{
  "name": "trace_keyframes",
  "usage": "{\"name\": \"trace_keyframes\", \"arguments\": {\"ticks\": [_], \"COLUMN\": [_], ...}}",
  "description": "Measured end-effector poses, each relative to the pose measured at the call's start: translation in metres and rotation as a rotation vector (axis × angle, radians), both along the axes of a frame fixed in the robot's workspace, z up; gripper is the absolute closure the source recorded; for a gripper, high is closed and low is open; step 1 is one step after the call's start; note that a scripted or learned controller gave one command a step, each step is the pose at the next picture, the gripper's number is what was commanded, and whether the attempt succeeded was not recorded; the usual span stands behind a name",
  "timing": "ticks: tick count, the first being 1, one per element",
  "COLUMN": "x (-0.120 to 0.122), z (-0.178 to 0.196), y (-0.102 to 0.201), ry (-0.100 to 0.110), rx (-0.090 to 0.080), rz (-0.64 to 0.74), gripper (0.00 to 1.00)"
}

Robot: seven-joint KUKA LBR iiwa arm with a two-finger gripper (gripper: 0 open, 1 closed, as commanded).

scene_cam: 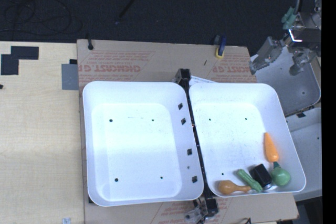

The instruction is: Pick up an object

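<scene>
Toys are heaped in the near right corner of the right bin, and any one of them could be picked. An orange carrot toy is laid a little apart from the rest, close to the bin's right wall. Below it, a green round toy, a black block, a green stick and a yellow-orange gourd toy are packed close, some touching. All look small and light, likely made of hard, smooth plastic, so they may slip if squeezed at a rounded end. The carrot toy is judged the easiest pick: it could be taken across its thin middle, where both long sides are free. The packed toys would be harder, since a neighbour may be bumped or caught. The left bin is set just beside the right one, and both are rested on a brown cardboard sheet on the tabletop. The gripper is seen up past the far right corner of the right bin, well apart from the toys. Whether it is open or closed cannot be told.
</scene>
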State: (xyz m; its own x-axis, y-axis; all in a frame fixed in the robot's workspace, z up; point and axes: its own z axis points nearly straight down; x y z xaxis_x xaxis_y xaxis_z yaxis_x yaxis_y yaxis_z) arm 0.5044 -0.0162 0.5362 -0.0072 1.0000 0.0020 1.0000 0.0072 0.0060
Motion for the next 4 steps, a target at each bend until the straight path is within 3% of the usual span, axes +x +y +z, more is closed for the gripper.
{"name": "trace_keyframes", "arguments": {"ticks": [2,3,4], "x": [-0.029,0.043,0.034], "z": [0.001,0.0,-0.265], "y": [0.142,0.14,0.143], "ry": [0.01,0.008,0.027], "rx": [-0.002,-0.004,-0.007], "rz": [0.001,-0.008,-0.007], "gripper": [0.0,0.0,0.0]}}
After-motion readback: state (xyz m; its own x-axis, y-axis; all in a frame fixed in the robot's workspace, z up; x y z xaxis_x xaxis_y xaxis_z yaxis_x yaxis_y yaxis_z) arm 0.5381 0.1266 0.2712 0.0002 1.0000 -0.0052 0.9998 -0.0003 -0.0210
